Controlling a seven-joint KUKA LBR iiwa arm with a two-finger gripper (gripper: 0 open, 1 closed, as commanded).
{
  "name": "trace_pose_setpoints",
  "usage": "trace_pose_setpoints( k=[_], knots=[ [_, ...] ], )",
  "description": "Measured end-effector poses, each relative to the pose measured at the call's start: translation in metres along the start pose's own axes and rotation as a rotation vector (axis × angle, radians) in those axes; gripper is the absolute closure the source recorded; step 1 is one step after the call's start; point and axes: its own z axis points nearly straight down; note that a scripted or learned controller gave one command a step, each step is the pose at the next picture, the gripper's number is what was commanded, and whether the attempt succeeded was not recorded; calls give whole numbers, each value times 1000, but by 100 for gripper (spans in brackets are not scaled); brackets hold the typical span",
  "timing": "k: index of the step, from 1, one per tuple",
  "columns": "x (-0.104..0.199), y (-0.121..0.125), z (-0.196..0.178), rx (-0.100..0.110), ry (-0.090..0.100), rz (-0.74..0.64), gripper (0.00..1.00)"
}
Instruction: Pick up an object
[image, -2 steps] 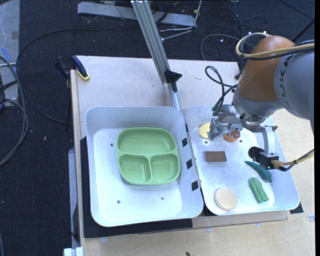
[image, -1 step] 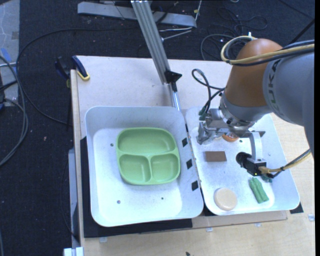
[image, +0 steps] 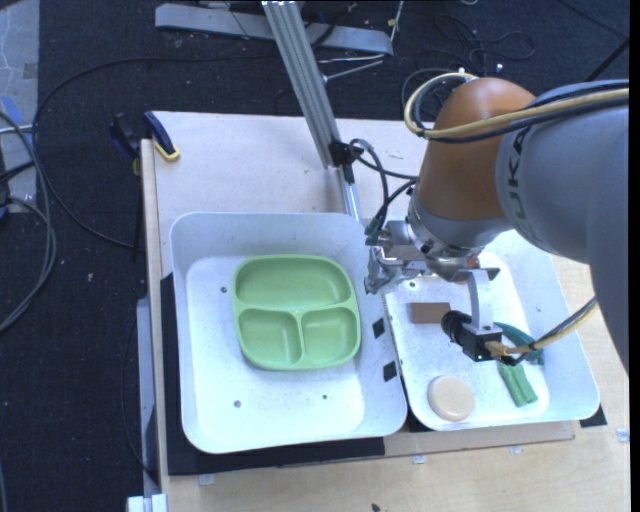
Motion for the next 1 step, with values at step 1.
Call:
trace_pose_setpoints(
  k=[1],
  knots=[
    [50, -16, -9, 1, 0, -1, 100]
  ],
)
